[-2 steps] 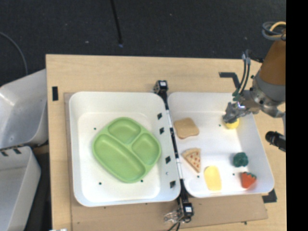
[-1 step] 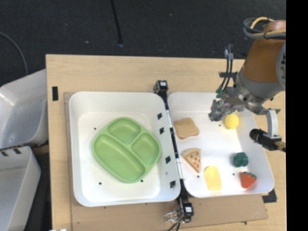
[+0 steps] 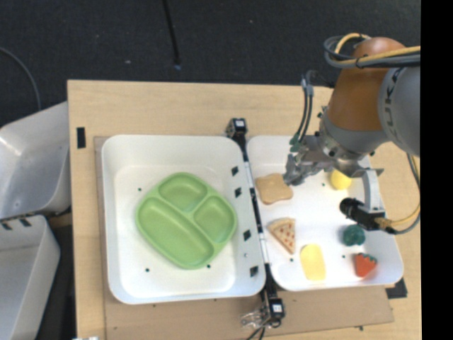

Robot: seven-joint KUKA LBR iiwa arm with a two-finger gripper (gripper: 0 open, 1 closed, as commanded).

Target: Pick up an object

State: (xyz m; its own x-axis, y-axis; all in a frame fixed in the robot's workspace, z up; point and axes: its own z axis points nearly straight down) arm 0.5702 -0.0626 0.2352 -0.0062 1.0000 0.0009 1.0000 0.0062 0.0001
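So the grey arm point(image 3: 368, 98) with its orange band comes in from the right and hangs over the right bin point(image 3: 396, 271), wrist pointing down toward the bin's upper left part. The jaws point(image 3: 294, 172) sit low over the white floor, right next to a slice of toast point(image 3: 273, 189). They look close to it, maybe brushing its upper right edge, but honestly I can't tell if they're touching, and the fingers are just a dark blur from this angle, so whether they're spread or pressed together I can't tell either. Nothing visibly pinched between them.

Stuff in the right bin: the toast slice lies flat near the divider between the bins. Below it there's a pizza wedge point(image 3: 284, 234), orange-ish with red dots. Just to the right of that, a yellow block point(image 3: 312, 261) near the front edge. Further right, a strawberry point(image 3: 364, 264) in the bottom right corner, and just above it a dark green lumpy thing point(image 3: 353, 235), could be broccoli. A yellow round piece point(image 3: 340, 180) peeks out beside the wrist, partly hidden by the arm.

The left bin point(image 3: 113, 190) holds a green divided plate point(image 3: 185, 219), three compartments, lying a bit crooked in the middle. Both bins rest on a light wood desk point(image 3: 177, 108).
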